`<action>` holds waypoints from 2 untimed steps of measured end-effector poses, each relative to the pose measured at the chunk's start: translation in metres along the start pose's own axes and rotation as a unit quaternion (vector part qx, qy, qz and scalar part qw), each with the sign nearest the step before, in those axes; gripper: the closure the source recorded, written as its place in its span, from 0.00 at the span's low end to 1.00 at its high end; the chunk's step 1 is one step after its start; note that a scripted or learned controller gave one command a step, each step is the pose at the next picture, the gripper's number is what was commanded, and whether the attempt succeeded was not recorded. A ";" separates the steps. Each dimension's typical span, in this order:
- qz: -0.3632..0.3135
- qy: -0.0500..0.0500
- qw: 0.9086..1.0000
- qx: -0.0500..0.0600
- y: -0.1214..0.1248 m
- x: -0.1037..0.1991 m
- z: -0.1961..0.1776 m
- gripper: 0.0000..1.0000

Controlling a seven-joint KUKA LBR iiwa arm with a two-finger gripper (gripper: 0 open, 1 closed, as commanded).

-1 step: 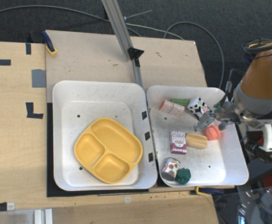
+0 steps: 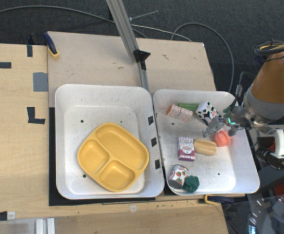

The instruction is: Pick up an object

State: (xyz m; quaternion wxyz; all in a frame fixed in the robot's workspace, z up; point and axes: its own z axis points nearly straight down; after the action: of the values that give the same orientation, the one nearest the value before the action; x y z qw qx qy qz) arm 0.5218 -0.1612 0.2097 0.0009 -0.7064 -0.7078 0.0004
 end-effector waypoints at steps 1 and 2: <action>0.001 0.000 1.000 0.003 -0.007 -0.002 0.062 0.00; 0.001 0.000 1.000 -0.001 -0.007 -0.002 0.112 0.00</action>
State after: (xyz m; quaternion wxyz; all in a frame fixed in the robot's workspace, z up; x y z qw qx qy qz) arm 0.5149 -0.1631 0.0975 0.0004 -0.7071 -0.7071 -0.0003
